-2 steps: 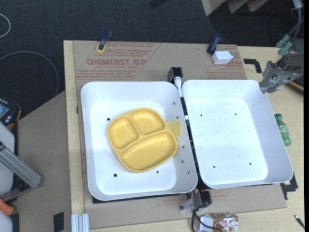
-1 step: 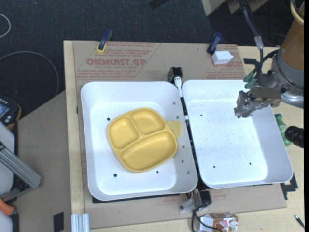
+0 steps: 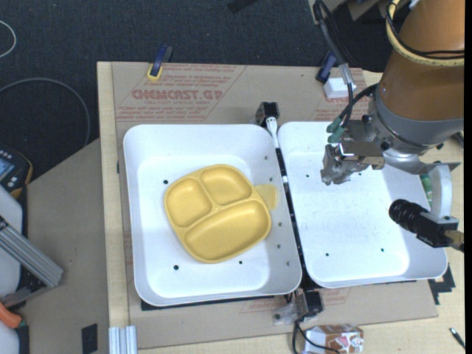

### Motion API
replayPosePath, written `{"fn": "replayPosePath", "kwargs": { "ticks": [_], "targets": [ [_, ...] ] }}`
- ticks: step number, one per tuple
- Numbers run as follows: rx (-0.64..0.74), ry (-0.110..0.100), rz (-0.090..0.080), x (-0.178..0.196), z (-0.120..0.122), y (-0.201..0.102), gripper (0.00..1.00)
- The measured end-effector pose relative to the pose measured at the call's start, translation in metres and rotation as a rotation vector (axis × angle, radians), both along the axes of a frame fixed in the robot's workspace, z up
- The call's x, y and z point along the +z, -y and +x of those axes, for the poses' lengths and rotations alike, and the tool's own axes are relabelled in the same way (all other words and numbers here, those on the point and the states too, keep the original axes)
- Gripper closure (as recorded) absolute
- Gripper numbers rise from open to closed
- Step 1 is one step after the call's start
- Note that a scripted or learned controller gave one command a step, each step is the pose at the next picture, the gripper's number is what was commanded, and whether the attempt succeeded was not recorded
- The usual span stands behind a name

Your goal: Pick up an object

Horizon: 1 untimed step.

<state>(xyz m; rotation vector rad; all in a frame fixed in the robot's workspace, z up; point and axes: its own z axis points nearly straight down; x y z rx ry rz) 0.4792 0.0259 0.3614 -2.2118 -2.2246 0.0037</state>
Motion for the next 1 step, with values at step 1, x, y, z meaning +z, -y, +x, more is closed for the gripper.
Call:
{"fn": "replayPosePath", "kwargs": {
  "ticks": [1],
  "targets": [
    [0.002,0.011,0.001,0.0426,0.0004,-0.0836,1.00]
  ]
}}
